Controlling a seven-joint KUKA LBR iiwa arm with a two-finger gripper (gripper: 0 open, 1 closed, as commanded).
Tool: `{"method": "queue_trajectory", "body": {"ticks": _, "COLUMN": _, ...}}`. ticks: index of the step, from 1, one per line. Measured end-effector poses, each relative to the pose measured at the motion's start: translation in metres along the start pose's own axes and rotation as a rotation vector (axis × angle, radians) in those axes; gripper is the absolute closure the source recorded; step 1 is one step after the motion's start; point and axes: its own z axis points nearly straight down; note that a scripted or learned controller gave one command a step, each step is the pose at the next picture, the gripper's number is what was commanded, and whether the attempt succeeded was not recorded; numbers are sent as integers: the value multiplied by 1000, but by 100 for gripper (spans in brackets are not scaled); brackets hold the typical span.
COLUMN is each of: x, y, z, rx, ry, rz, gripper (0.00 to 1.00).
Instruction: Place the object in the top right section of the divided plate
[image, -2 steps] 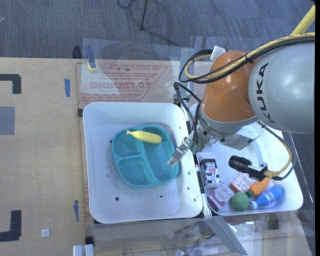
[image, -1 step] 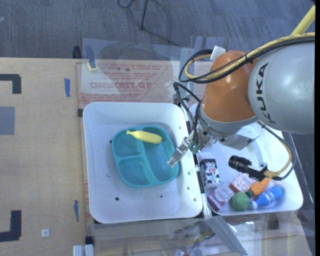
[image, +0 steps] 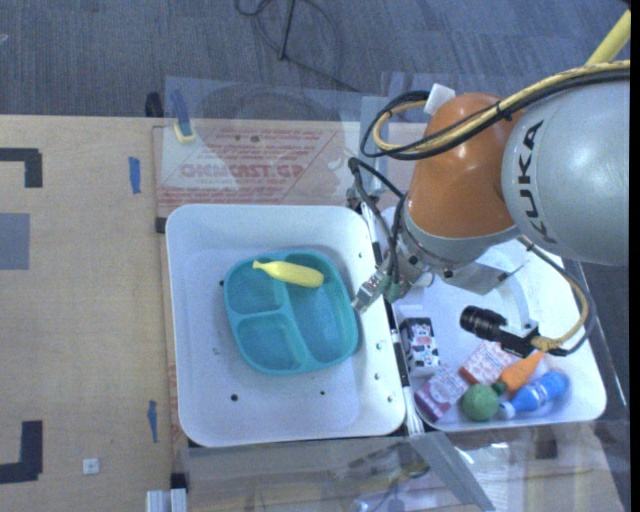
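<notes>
A yellow toy banana (image: 290, 272) lies on the far part of the teal divided plate (image: 262, 352), along its top rim and across the divider between the upper sections. The plate sits in the middle of the left white bin (image: 200, 400). My gripper (image: 368, 292) hangs just off the plate's right edge, over the wall between the two bins, a short way right of the banana. Nothing shows in it. The orange band and grey wrist above hide part of the right bin.
The right bin (image: 590, 400) holds a black-and-white carton (image: 421, 343), a pink packet (image: 487, 362), a green ball (image: 480, 401), an orange carrot (image: 520, 372), a blue bottle (image: 537, 393) and a purple item (image: 435, 398). A clear sheet (image: 250, 165) lies behind the left bin.
</notes>
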Motion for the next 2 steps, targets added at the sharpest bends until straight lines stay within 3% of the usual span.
{"method": "queue_trajectory", "body": {"ticks": 1, "x": 19, "y": 33, "z": 45, "rx": 4, "ry": 3, "rz": -82, "gripper": 100}}
{"method": "queue_trajectory", "body": {"ticks": 2, "x": 19, "y": 32, "z": 45, "rx": 4, "ry": 3, "rz": -81, "gripper": 0}}
